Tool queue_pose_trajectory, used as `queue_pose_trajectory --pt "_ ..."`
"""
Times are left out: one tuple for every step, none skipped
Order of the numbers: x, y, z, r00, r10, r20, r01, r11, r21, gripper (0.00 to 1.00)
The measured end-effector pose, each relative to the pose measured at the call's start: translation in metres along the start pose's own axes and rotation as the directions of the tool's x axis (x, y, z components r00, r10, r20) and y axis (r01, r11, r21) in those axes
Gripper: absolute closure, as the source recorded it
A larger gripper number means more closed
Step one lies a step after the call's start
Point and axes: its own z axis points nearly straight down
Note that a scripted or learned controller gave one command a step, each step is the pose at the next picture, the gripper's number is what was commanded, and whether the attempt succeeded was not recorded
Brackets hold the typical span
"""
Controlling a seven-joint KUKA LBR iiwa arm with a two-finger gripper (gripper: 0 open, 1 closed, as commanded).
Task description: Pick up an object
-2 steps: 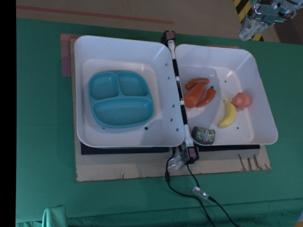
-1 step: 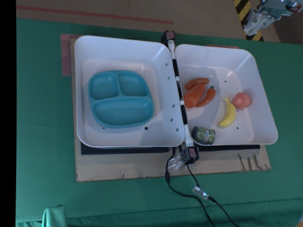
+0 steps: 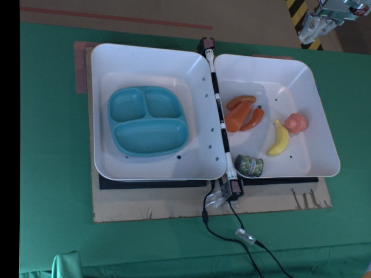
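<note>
The right white bin (image 3: 316, 91) holds an orange carrot-like piece (image 3: 239, 113) and a red pepper (image 3: 253, 120) side by side near its left wall. A yellow banana (image 3: 279, 139) lies further right, with a pink-orange round toy (image 3: 295, 123) touching its upper end. A small dark green can (image 3: 249, 165) lies on its side at the bin's front left corner. My gripper (image 3: 316, 26) hangs at the top right of the view, beyond the bin's far right corner and well away from every object.
The left white bin (image 3: 98, 74) contains a teal divided plate (image 3: 148, 120). A black-and-white divider bar (image 3: 217, 106) runs between the bins. Cables (image 3: 232, 225) trail over the green cloth in front. Yellow-black hazard tape (image 3: 294, 2) marks the floor behind.
</note>
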Motion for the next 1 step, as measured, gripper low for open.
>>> queue_pose_trajectory --pt "-0.0002 -0.0609 -0.0246 1.000 0.000 -0.002 0.000 1.000 0.001 1.00"
